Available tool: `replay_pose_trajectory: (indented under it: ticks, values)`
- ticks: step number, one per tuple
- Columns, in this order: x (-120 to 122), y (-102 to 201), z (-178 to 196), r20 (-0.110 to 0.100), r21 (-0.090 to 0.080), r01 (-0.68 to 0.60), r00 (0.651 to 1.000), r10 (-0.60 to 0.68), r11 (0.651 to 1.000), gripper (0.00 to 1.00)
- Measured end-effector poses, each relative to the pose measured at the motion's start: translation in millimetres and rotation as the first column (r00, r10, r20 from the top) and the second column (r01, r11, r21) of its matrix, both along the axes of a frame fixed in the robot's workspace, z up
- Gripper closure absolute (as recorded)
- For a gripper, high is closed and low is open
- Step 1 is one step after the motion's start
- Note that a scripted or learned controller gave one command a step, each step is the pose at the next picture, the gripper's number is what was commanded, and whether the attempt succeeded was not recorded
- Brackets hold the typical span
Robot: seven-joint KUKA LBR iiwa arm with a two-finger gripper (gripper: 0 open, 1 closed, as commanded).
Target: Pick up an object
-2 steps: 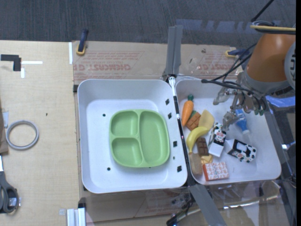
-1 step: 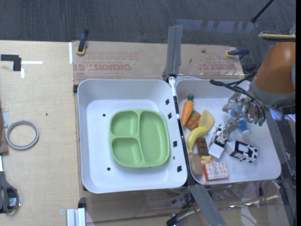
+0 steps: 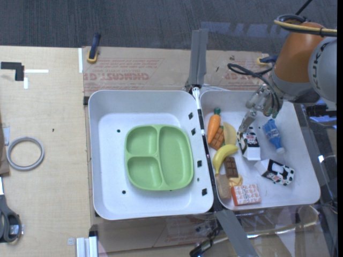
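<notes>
The gripper [image 3: 252,118] hung above the right bin [image 3: 300,159], fingers slightly apart, gripping nothing, its tips just over a black-and-white carton [image 3: 249,143] standing beside the banana [image 3: 224,154].

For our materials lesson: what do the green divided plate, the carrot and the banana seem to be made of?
Green divided plate: probably moulded plastic, with an even colour and soft sheen. Carrot and banana: likely plastic toy food, with flat, uniform colours and smooth surfaces, though too small to be sure.
</notes>
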State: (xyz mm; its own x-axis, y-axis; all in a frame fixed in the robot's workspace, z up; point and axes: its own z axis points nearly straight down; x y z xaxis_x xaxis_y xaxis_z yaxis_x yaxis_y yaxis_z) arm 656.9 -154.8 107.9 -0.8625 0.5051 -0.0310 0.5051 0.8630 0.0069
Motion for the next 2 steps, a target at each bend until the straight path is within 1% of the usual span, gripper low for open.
replay_pose_trajectory:
  ticks: [1,2]
  values:
    - [-49,-30,0,-0.008,-0.013,-0.6,0.8,0.6,0.8,0.0]
    - [-3,-66,-9,-0.024,0.005,-0.541,0.84,0.541,0.841,0.0]
